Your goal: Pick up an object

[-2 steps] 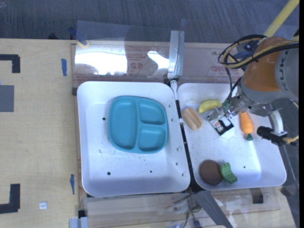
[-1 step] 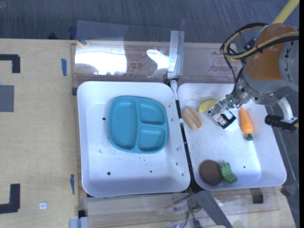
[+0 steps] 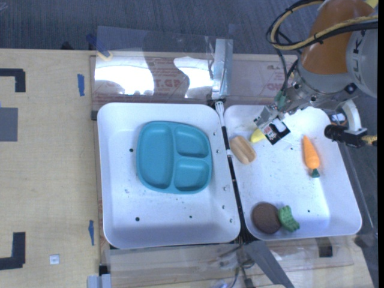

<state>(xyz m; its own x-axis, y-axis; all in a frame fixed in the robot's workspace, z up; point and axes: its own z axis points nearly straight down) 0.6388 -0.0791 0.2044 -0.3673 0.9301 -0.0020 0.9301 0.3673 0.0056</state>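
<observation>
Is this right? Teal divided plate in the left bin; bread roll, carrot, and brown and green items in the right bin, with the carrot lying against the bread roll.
One error: the carrot lies apart from the bread roll, nearer the right bin's right side. The camera view shows this. The teal divided plate and the rest are as stated.

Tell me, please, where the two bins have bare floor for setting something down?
The right bin has a bare middle, between the bread roll, carrot and brown ball. Its upper left, by the gripper, is crowded. The left bin is free around the teal tray, widest along the near edge.
</observation>
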